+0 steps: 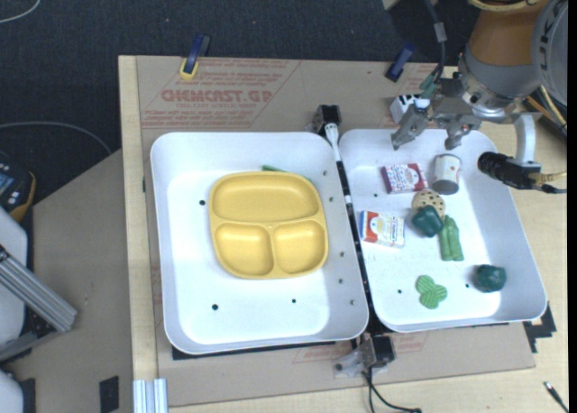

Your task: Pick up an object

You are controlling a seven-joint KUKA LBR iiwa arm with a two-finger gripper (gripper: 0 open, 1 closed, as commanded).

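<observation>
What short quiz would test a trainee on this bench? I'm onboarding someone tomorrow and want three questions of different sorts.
1. True or false: the yellow divided plate lies in the right bin.
2. Multiple choice: the tool hangs over which part of the right bin? A) far edge B) near edge C) middle
3. Fill in: the two small printed packets, and, both lie in the ____ bin.

Key: 1 false, it lies in the left bin; 2 A; 3 right.
</observation>
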